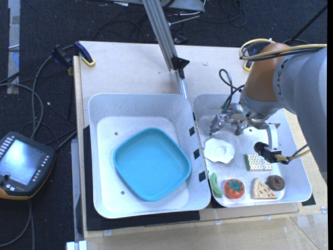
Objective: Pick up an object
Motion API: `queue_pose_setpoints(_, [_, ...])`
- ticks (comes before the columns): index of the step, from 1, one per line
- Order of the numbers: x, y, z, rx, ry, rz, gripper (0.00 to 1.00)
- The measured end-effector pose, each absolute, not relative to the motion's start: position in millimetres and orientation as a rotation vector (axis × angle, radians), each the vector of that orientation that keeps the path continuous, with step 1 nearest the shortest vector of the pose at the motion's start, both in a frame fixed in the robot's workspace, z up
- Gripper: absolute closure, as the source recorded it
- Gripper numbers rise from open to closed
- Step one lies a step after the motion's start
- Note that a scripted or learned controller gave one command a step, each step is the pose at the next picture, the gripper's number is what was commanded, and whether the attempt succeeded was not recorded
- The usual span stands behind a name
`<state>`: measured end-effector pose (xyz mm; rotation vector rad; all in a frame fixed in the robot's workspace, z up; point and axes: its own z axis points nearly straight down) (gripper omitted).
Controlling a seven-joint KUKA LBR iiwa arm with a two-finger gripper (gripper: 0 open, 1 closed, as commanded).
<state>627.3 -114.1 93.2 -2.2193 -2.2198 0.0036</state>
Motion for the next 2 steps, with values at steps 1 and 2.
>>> queue_pose_setpoints(1, [628.4, -114.3, 105.7, -2.222, -2.222, 0.0, 1.0])
queue_pose_setpoints(2, [631.9, -104.2, 159.7, -2.223, -2.225, -0.004, 1.0])
